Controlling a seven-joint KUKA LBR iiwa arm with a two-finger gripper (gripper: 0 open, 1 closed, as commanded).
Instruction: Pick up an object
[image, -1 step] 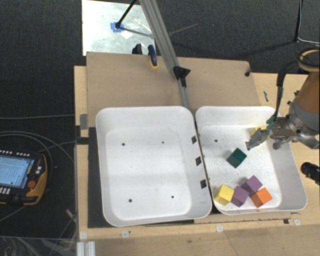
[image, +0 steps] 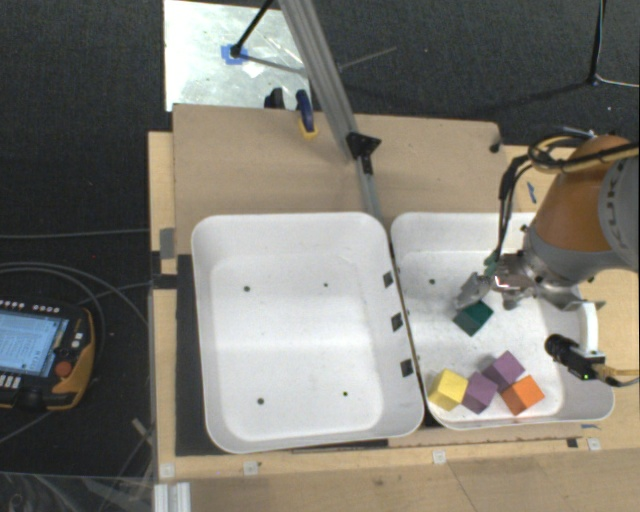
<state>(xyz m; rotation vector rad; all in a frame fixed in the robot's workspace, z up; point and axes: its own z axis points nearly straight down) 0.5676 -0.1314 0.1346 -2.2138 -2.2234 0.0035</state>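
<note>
Overhead slanted view of my arm at the desk (image: 260, 160). My arm enters from the right side, its orange band above the wrist, and my hand (image: 490, 290) sits low inside the right bin (image: 420, 250), which stands toward the desk's right edge. Whether my hand is open or closed cannot be told from this angle. A dark green block (image: 474, 318) lies just beside my hand, touching or nearly so; contact is unclear. Along the right bin's front wall lie four blocks: a yellow block (image: 449, 387), two purple blocks (image: 479, 392) and (image: 506, 367), and an orange block (image: 522, 394), clustered together. The left bin (image: 230, 250) adjoins it. No writing is legible on any block or bin.
</note>
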